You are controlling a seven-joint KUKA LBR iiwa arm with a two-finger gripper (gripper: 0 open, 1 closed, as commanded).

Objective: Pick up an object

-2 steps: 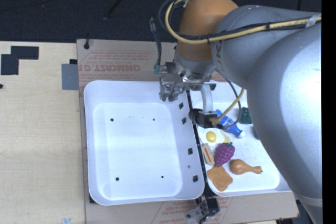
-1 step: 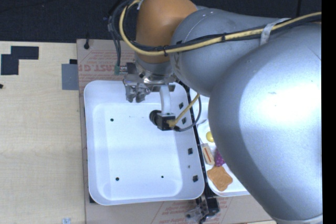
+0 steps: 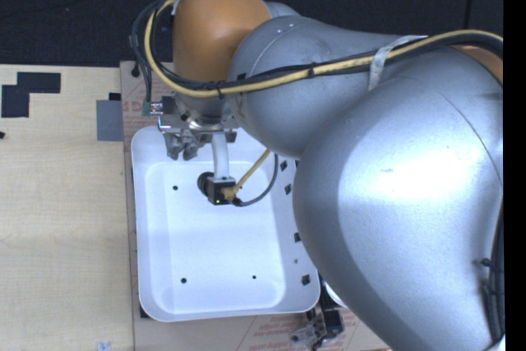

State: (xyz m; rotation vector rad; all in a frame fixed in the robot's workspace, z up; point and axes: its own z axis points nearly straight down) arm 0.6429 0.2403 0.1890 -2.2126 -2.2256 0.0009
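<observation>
At the far edge of the white bin (image 3: 156,259), near its left corner, your pincer (image 3: 185,145) hangs, state undetermined.

You cannot tell from this view whether the pincer is apart or together; it reads as one grey cluster under the wrist, and nothing is seen clamped in it. Note the orange band (image 3: 215,25) directly above it, and the grey arm (image 3: 394,177) spreading from there across the right of the view and over the bin's right side. You cannot tell where the object lies: the bare part of the bin floor shows a few small dark dots (image 3: 183,280). Left of the bin, the pale wooden bench (image 3: 57,218) carries black marks (image 3: 31,91) and a grey square (image 3: 108,119).
</observation>
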